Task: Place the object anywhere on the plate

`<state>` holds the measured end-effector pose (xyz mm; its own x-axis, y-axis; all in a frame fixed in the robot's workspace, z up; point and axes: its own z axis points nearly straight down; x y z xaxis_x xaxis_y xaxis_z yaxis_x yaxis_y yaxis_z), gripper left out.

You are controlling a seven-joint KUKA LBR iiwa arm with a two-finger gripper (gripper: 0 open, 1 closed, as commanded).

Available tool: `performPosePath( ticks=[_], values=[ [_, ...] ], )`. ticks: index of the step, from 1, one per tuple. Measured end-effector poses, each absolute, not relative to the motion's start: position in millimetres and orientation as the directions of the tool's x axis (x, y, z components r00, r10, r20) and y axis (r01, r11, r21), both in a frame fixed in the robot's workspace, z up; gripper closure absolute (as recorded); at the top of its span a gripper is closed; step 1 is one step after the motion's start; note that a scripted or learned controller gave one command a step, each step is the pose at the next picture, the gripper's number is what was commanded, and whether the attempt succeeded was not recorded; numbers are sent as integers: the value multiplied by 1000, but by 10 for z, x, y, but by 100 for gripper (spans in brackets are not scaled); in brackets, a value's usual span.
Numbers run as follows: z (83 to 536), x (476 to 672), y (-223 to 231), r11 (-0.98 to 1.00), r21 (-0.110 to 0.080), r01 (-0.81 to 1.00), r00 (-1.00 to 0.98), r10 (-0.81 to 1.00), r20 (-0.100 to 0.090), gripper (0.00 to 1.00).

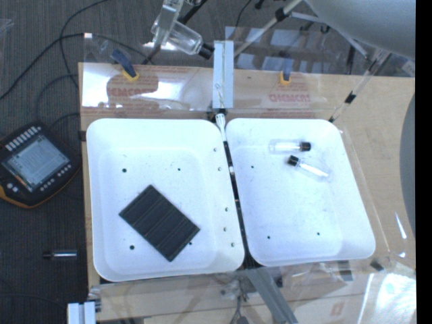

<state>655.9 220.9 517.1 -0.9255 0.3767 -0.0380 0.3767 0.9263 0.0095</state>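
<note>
A dark, ribbed rectangular plate (pixel 160 222) lies flat and turned at an angle in the lower middle of the left bin (pixel 101 155). Two small clear vials with black caps lie in the upper part of the right bin (pixel 351 211). One vial (pixel 289 145) lies nearly level, and the other vial (pixel 308 167) lies slanted just below it. The two are close together but apart. A grey section of the arm (pixel 371 5) fills the top right corner, high above the bench and away from both bins.
A metal post (pixel 223 73) stands behind the seam between the bins. Clear plastic sheeting with orange clips (pixel 125 69) runs along the back edge. A teach pendant (pixel 34 164) lies on the floor at the left.
</note>
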Motion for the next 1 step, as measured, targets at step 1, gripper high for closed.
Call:
performPosePath(
  ticks=[1],
  values=[
    [5267, 6567, 2213, 926, 11, 378, -925, 378, -42, 100]
  ],
)
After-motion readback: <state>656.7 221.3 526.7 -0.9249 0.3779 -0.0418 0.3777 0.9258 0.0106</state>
